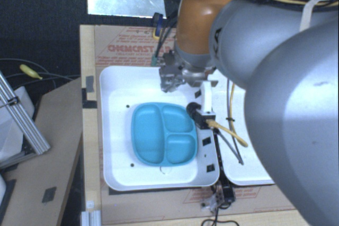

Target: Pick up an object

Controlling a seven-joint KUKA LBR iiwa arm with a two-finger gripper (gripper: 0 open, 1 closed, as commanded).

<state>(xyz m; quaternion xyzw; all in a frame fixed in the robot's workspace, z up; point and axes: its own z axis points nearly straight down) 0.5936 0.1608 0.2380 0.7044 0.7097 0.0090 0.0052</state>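
A light blue plate [163, 133] with three compartments lies flat in the left white bin [117, 114], toward its front. My gripper [170, 79] hangs over the back part of the same bin, just behind the plate's far edge and above the bin floor. I see nothing held under it. The big grey arm with its orange band covers most of the right side of the view.
The right bin [249, 169] is mostly hidden under the arm. A cardboard sheet [124, 47] lies under the bins at the back. An aluminium frame [21, 119] stands off the bench at the left.
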